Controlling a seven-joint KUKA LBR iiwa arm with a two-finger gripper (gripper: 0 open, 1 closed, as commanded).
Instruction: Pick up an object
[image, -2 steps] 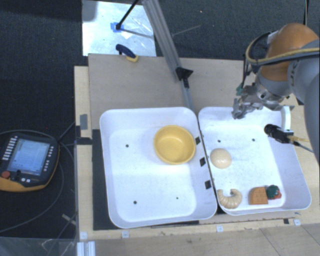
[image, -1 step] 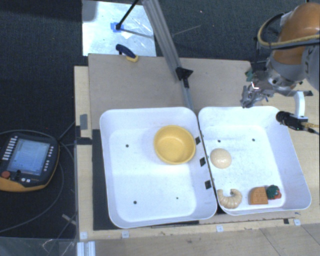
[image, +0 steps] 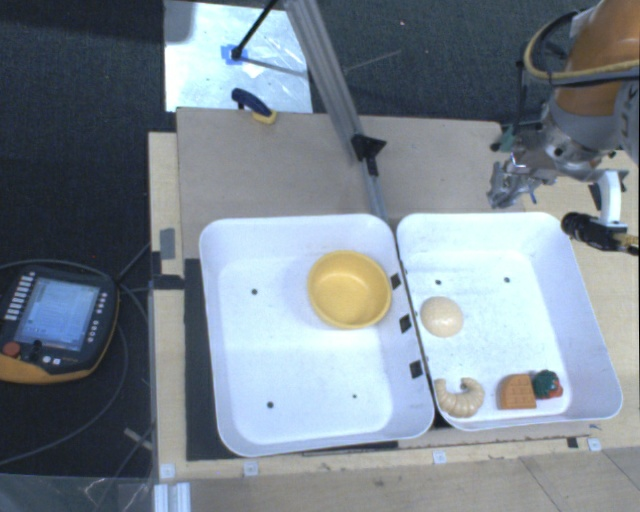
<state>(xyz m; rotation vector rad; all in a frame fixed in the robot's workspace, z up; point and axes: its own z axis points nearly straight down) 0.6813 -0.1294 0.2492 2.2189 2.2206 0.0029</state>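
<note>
Grey arm (image: 585, 90) hung beyond right bin (image: 585, 300); I couldn't tell gripper (image: 508, 190) state; glossy yellow bowl (image: 348, 288) round.

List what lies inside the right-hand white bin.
The right bin holds a cream ball, a curled croissant-like piece and an orange block touching a small red-and-green item. Anything beneath these is covered.

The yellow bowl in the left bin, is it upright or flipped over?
Upright. The yellow bowl shows its open mouth to the camera, rim around a hollow inside, and nothing lies in it. It sits in the left bin near the far right corner.
</note>
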